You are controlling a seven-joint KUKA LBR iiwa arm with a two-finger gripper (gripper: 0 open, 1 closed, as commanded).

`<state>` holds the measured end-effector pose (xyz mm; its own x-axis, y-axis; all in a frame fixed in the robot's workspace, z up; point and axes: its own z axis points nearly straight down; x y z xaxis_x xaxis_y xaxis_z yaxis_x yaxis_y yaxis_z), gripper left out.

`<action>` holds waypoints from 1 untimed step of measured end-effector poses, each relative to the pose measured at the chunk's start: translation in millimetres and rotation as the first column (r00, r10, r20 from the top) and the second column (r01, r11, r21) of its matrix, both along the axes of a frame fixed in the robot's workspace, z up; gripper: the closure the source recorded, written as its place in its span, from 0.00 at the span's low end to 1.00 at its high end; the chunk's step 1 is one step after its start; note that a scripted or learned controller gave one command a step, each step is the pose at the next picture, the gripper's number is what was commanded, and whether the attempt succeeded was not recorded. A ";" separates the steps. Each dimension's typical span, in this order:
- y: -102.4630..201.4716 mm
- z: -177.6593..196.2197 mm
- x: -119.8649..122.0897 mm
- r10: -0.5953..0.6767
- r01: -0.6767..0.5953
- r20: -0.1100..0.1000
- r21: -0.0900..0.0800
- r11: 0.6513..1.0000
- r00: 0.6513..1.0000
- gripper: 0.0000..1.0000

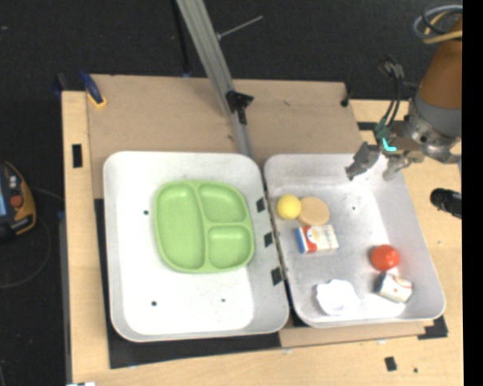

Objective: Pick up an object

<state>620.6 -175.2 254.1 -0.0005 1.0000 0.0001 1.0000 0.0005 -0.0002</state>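
White cup (336, 297) lies nearest; red-and-white carton (317, 239) print is unreadable; tool (377, 164) hovers spread apart, grasping nothing.

Both bins (129, 215) are white, and the left one carries a lime-green tray (203, 226) divided into three plain compartments. In the right bin (362, 185) lie a yellow ball (288, 207), a tan disc (314, 211), a white box (317, 239) with red and blue print, a red ball (385, 256), a white cup (336, 297), and a small white carton (393, 288) with red marks. The bench (177, 115) is light brown, the arm (443, 87) grey with an orange band, and the gripper (376, 162) dark grey with a small teal spot.
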 end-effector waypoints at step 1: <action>0.0 0.9 0.5 0.000 0.000 0.002 0.000 1.000 1.000 0.00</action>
